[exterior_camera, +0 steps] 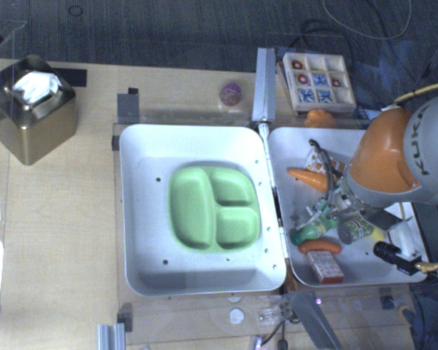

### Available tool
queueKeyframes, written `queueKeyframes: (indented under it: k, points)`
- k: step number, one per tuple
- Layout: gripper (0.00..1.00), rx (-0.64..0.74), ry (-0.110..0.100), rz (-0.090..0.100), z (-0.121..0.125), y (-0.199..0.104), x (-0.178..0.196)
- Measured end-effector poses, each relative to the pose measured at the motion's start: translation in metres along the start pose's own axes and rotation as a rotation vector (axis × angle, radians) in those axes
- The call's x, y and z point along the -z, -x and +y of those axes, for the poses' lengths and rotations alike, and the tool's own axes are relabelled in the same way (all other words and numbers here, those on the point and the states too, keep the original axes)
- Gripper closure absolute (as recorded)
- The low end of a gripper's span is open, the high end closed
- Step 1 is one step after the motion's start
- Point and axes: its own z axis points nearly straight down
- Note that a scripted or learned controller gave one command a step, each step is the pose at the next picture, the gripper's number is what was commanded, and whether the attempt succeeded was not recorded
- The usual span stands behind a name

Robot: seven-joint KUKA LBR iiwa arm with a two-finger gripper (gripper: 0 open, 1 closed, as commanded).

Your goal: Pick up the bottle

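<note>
The bottle (312, 230) lay on its side in the right bin (301, 265), near that bin's left wall, its green body angled with one end low at the left and the other rising right toward the arm. The gripper (341, 208) hung just up and right of it, under the orange band (383, 152), so the bottle sat down and left of the tool along its own long axis. Clutter crowded the spot: a carrot (306, 177) above, a sausage (320, 246) just below the bottle, a red box (325, 268) lower still, and a can (354, 230) just to the right. Whether the gripper was spread or closed, I could not tell; that part was too small and tangled. The bottle seemed to touch the tool's tip, though not clearly held. The left bin (139, 195) carried a green tray (213, 206).
</note>
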Motion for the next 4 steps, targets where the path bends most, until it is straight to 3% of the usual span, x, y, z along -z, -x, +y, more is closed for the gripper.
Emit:
queueKeyframes:
  k: [1, 2, 3, 4]
  points:
    - [1.00, 0.001, 0.011, -0.007, 0.004, 0.002, 0.014]
    - [0.00, 0.001, 0.011, -0.007, 0.004, 0.002, 0.014]
    - [1.00, 0.003, 0.019, -0.010, 0.008, 0.002, 0.026]
    - [1.00, -0.060, -0.013, 0.007, 0.004, 0.007, 0.034]
